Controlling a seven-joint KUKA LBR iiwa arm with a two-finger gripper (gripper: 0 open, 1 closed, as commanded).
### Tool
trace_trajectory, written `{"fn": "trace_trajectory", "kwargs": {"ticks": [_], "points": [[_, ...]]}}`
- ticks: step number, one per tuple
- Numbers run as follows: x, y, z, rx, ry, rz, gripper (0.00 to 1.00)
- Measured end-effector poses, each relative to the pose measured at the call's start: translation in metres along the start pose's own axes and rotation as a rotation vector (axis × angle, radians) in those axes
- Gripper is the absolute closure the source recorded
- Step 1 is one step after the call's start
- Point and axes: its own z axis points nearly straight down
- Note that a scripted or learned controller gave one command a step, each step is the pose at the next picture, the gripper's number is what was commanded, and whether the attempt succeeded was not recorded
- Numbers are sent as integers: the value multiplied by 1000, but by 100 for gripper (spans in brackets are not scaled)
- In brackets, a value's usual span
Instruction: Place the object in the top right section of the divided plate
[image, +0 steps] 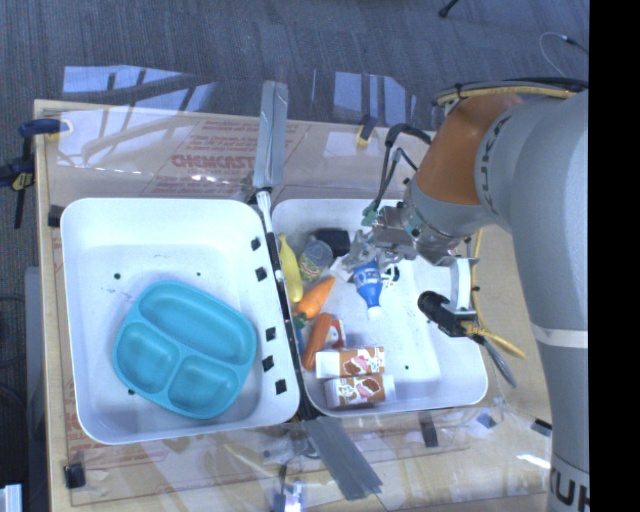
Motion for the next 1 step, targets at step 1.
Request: {"fn": "trace_trajectory", "kwargs": {"ticks": [1], "points": [[28, 2, -70, -4, 0, 64, 100]]}}
